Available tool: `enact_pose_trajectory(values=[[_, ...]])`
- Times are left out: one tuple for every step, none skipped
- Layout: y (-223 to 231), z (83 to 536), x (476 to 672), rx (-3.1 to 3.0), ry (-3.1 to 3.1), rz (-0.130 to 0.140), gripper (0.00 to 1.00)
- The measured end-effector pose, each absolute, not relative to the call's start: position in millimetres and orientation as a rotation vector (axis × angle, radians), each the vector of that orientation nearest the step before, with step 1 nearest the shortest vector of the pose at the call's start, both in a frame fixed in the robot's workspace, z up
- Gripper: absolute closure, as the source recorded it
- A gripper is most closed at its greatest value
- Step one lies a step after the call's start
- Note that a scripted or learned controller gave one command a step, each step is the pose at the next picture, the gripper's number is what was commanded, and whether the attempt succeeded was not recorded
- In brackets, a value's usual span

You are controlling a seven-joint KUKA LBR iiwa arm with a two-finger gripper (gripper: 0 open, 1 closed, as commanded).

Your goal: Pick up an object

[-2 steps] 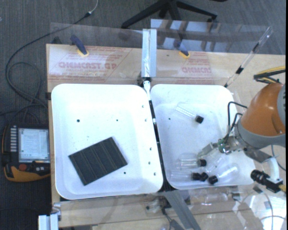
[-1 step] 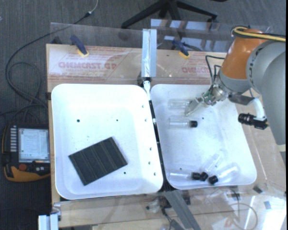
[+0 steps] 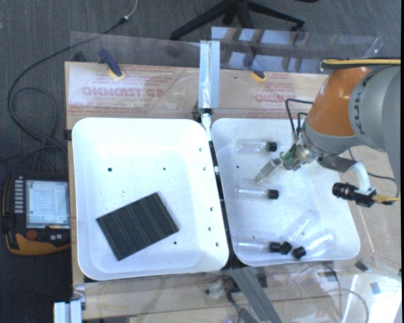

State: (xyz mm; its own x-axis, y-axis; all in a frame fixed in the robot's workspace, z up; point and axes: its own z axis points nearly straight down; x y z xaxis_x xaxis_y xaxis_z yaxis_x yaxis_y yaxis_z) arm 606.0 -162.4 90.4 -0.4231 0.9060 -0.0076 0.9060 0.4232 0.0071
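My gripper [image 3: 268, 171] hangs over the right bin [image 3: 337, 210], in its upper middle, tilted down toward the left. Nothing shows in its grasp. Just up and left of it lies a clear tube with a black cap [image 3: 257, 145]. Below it lies a second capped tube [image 3: 258, 194]. Several more clear tubes with black caps [image 3: 286, 247] are bunched near the bin's front edge. A dark ribbed rectangular pad [image 3: 137, 225] lies flat in the left bin [image 3: 108, 147], toward its front.
The grey arm with the orange band [image 3: 337, 106] comes in from the right over the right bin's far corner. A black cable plug [image 3: 347, 192] hangs by that bin's right rim. A ridge [image 3: 215, 180] divides the bins.
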Motion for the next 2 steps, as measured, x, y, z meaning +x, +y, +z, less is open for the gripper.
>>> enact_pose_trajectory(values=[[-159, 91, 569.4, 1.464, 2.761, 0.004, 0.00], [-173, 91, 514.9, 1.384, 2.803, 0.004, 0.00]])
